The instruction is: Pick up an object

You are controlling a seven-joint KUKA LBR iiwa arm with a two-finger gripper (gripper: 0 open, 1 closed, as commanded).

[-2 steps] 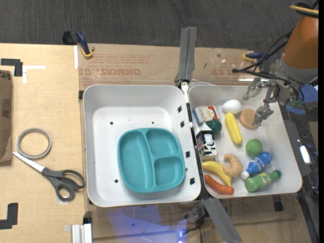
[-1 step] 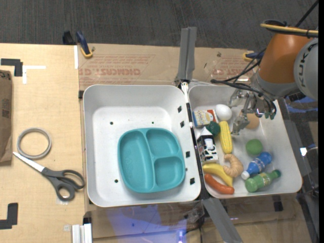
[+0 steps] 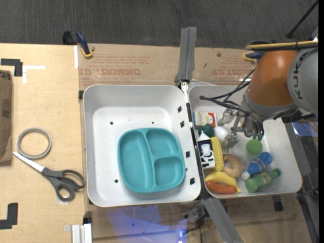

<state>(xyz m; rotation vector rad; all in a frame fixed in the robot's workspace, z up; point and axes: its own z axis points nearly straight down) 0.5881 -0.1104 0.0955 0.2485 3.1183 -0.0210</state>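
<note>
While my gripper (image 3: 238, 131) hovers in the right bin (image 3: 289, 184), finger state indiscernible; corn cob (image 3: 217, 153) just below-left, long axis up-down; green ball (image 3: 254, 147) beside.

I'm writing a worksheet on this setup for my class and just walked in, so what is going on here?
A grey robot arm with an orange band reaches in from the right and has its hand lowered over the right bin, which is packed with toy food: a corn cob, banana, doughnut, green ball and small bottles. Nothing is visibly gripped yet. The left bin holds a teal divided tray. Scissors and a tape roll lie on the bench beside it.
</note>
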